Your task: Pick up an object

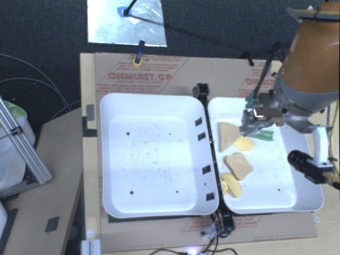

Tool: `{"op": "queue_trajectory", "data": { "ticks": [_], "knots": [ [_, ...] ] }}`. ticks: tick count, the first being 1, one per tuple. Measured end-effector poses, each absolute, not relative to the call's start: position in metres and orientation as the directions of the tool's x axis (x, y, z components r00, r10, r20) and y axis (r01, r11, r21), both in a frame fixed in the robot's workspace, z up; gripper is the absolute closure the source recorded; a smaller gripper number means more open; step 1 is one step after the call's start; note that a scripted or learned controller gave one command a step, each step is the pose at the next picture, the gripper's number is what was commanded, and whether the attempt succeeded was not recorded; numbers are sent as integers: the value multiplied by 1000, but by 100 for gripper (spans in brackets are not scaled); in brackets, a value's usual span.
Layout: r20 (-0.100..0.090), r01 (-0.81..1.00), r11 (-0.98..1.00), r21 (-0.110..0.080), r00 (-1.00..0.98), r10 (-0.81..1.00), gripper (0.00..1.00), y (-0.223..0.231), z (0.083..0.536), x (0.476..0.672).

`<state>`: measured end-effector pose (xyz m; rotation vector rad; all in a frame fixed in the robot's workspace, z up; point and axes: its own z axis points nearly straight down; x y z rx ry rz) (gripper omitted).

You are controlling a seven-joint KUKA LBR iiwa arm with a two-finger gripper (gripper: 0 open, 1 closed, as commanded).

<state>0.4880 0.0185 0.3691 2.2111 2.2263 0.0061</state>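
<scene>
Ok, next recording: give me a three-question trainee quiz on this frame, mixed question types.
1. True or false: all the loose objects lie in the right bin.
2. Which item lies nearest the gripper? A) yellow piece at the bin's near edge B) tan wedge C) bread-like slice
3. Fill in: the green item lies beside the ____ disc.

Key: 1 true; 2 B; 3 yellow.

This was a robotics lab. A counter [159, 68] faced with printed board carried two shallow white bins [154, 158], cables [32, 84] ran across dark carpet at the left of the frame, aluminium framing [24, 147] stood at the left edge, and a grey-and-orange arm [313, 52] filled the upper right.
</scene>
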Motion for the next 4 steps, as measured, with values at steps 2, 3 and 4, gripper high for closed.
{"op": "queue_trajectory", "data": {
  "ticks": [2, 3, 4],
  "knots": [
    [-1, 1000, -6, -12, 6, 1000, 100, -41, 219, 484],
    [1, 1000, 4, -4, -4, 1000, 100, -23, 182, 493],
    [3, 1000, 11, 2, -11, 1000, 100, 43, 196, 487]
  ]
}}
